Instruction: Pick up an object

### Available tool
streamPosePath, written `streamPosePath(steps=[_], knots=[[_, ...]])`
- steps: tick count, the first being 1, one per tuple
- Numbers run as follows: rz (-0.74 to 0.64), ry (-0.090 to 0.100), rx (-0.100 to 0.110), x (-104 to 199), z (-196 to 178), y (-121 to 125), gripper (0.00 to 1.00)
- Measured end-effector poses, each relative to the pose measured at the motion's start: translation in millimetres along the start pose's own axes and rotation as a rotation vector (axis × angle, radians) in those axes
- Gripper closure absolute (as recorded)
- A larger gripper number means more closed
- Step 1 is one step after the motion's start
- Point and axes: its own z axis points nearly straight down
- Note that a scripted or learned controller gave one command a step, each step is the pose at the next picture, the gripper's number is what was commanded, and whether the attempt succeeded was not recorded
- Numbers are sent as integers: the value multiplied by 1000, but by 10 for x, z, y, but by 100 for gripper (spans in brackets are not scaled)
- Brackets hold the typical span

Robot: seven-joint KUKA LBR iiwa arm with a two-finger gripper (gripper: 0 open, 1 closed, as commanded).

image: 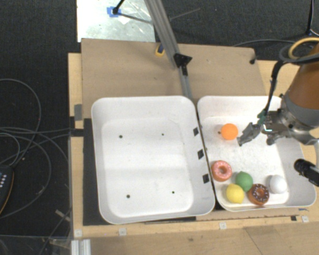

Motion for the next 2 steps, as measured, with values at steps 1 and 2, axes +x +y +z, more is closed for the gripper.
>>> streamPosePath(steps=[1,2], knots=[[2,-1,-5,-3,-20,8,0],[4,0,2,7,609,11,0]])
